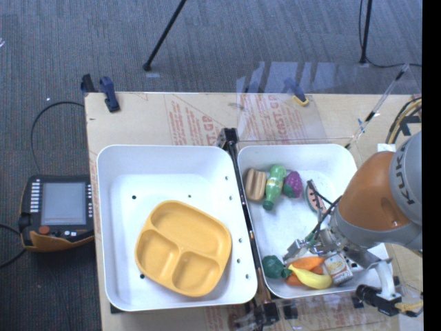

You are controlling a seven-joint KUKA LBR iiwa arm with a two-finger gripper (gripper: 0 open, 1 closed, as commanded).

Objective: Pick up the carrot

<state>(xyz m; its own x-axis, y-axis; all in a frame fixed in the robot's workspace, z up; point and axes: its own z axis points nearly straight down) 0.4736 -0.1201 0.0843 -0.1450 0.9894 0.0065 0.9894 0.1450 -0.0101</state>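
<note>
Orange plastic marks our target: the carrot [307,263] lies in the near right corner of the right bin [339,156], its green top [271,265] pointing left toward the bin's inner wall and its body running to the right, so its long axis lies roughly left to right, a little tilted; the banana [311,278] rests against it on the near side, touching or nearly so, and a small carton [337,269] sits just beside its right end.

Our gripper [310,243] hangs just behind the carrot as the camera sees it, close above the middle of the body; the orange band [374,197] and the grey arm come in from the right. We cannot tell from this view how the gripper is set, since the metal there is small and cluttered; nothing shows clearly held in it.

We judge that the coming move turns on a short drop toward the near edge, with the closing direction set across the carrot's axis, front to back; the banana crowding the near flank is the likely trouble, since it leaves little room on that side.
</note>
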